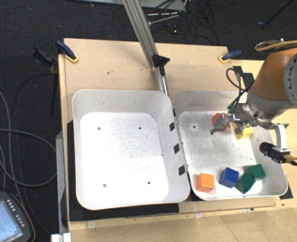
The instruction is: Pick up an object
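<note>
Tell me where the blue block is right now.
The blue block lies in the right bin, near its front edge, between the orange block on its left and the green blocks on its right.

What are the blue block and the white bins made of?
Blue block: maybe painted wood or plastic; flat, even colour, sharp edges. Bins: probably thin moulded plastic; rounded corners, speckled matte white. The picture can't settle either.

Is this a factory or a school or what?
Probably a robot lab: a robot arm reaches over two white bins of toy blocks, with cables trailing over the floor.
</note>
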Tool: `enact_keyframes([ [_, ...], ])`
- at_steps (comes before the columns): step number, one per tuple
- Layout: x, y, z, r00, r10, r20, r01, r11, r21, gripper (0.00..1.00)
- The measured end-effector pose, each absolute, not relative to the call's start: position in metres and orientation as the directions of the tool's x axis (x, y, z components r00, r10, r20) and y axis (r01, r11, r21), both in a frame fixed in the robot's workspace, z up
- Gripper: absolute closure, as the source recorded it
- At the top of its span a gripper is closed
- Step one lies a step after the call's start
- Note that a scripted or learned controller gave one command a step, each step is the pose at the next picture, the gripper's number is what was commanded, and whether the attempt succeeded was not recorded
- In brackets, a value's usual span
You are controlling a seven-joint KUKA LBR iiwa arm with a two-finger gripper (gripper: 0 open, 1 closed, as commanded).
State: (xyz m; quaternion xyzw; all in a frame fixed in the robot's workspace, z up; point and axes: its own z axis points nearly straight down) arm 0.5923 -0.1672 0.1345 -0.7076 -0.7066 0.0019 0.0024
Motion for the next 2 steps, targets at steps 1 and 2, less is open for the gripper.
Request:
enact_keyframes([
  [1, 0.592, -0.167, 0.093, 0.0, 1.0, 0.0, 1.0, 0.0, -0.004, 0.0],
  [2, 0.593, -0.167, 0.106, 0.002, 1.0, -0.001, 1.0, -0.002, 0.002, 1.0],
])
